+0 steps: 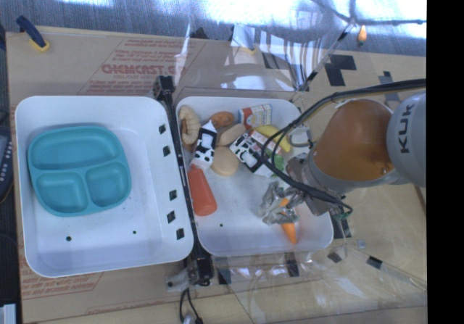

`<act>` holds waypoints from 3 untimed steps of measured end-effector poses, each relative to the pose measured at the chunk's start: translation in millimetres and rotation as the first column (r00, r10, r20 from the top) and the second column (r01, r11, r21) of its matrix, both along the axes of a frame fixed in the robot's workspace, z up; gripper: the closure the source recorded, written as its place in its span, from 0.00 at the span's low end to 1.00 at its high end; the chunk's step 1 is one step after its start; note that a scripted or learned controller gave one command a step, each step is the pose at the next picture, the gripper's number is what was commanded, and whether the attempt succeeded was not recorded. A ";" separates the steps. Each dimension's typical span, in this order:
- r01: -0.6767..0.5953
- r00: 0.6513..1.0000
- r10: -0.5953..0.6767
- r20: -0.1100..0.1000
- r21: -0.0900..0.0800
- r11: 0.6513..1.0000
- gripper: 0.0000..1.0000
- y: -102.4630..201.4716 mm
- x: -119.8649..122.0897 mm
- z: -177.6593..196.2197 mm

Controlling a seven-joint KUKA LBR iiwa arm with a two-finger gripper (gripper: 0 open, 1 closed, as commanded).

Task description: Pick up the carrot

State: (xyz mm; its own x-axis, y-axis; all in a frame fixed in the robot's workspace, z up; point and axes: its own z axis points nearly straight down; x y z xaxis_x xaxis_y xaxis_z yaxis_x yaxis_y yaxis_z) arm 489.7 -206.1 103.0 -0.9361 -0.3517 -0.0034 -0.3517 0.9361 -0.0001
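Observation:
The carrot point(290, 231) is a small orange piece near the front right corner of the right bin point(239, 243). Its tip pokes out toward the front rim, and its upper part is hidden under the metal gripper point(279, 206). The gripper sits low in the bin directly over the carrot, with a bit of orange showing amid its metal parts. The grey arm with its orange band point(355, 143) reaches in from the right.
A longer orange-red toy point(202, 190) lies along the right bin's left wall. Several food toys crowd the bin's back: a bread piece point(225, 163), black-and-white cartons point(206, 147), a yellow item point(268, 133). A teal divided plate point(77, 169) sits in the left bin point(43, 254).

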 end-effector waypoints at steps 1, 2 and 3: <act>-0.007 1.000 0.007 0.003 0.000 1.000 1.00 1.8 2.4 10.4; -0.239 0.971 0.239 0.000 -0.001 0.971 1.00 -2.1 64.6 11.2; -0.238 0.971 0.238 0.000 -0.001 0.971 0.00 -2.4 64.2 11.6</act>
State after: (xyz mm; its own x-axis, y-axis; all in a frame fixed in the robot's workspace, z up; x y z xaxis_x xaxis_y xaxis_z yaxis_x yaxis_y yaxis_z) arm 553.9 -208.5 114.6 -0.8254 -0.5645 -0.0028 -0.5645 0.8255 -0.0013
